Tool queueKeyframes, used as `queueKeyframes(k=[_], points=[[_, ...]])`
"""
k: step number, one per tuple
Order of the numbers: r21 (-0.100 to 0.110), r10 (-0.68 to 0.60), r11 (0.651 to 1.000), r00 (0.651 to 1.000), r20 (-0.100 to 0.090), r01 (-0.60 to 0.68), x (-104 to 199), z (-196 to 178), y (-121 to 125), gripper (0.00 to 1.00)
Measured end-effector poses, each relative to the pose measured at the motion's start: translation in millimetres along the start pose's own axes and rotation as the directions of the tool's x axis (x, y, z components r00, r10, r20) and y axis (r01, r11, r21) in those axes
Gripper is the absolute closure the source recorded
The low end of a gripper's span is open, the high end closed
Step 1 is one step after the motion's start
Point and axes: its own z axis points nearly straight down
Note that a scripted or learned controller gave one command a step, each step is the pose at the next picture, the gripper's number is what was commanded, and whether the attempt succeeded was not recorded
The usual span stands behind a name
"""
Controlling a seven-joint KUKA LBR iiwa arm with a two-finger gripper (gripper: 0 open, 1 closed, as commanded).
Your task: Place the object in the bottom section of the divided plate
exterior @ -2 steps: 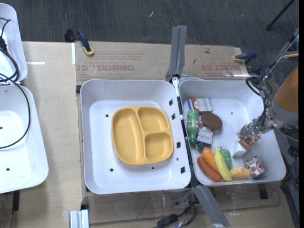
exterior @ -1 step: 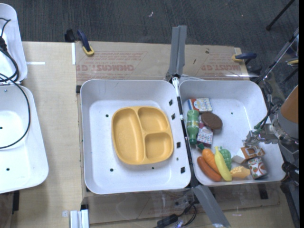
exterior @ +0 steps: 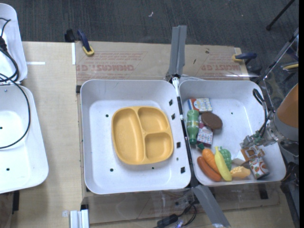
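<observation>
At the near rim of the right white bin [exterior: 278,177] a heap of toy food is seen: an orange plastic carrot [exterior: 207,156], a yellow banana [exterior: 222,164] with its long axis running twelve to six, and two printed juice cartons [exterior: 255,160]. The yellow three-section divided plate [exterior: 142,134] lies alone in the left white bin [exterior: 95,175], at nine o'clock from the gripper [exterior: 251,141], which is lowered over the cartons; nothing is seen clamped.

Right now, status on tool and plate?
Tool low in right bin, over juice cartons; grip unclear. Divided plate in left bin, nothing in it.
</observation>
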Motion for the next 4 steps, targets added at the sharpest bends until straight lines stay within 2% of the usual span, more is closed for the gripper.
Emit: queueKeyframes(k=[1, 2, 3, 4], points=[[0.022, -0.372, 0.928, 0.928, -0.025, 0.373, 0, 8, -12, 1.00], [0.017, -0.586, 0.810, 0.810, -0.032, 0.587, 12, -77, 27, 1.00], [0.022, -0.480, 0.877, 0.877, -0.029, 0.480, 5, -164, 13, 1.00], [0.021, -0.532, 0.846, 0.846, -0.034, 0.533, 86, -106, 11, 1.00]])
